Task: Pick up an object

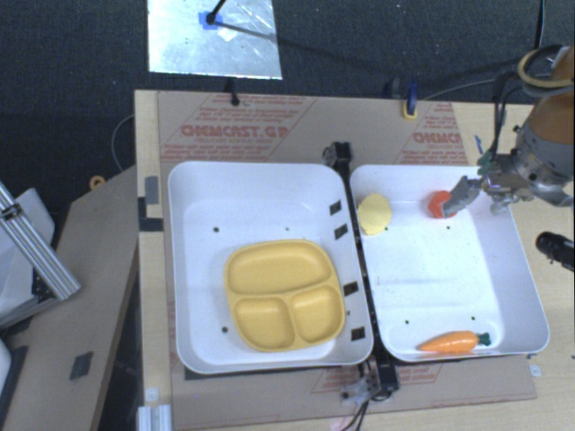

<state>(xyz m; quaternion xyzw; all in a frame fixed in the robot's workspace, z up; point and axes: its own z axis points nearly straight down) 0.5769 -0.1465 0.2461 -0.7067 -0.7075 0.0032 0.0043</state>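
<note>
In the right bin (503, 268), a small red-orange round object (437, 205) lies near the far wall. A pale yellow round object (375, 214) rests against the bin's left wall. An orange carrot (449, 341) with a green tip lies by the near wall. My gripper (471, 192) reaches in over the bin's far right corner. It hangs just right of the red-orange object and looks to be touching it or very close to it. Nothing in the view shows that it holds anything.
The left bin (202, 241) holds a yellow divided tray (284, 293) with three compartments. A black clip strip (350, 241) runs between the bins. A foil sheet (212, 25) lies beyond the bench, and cables trail at the far right.
</note>
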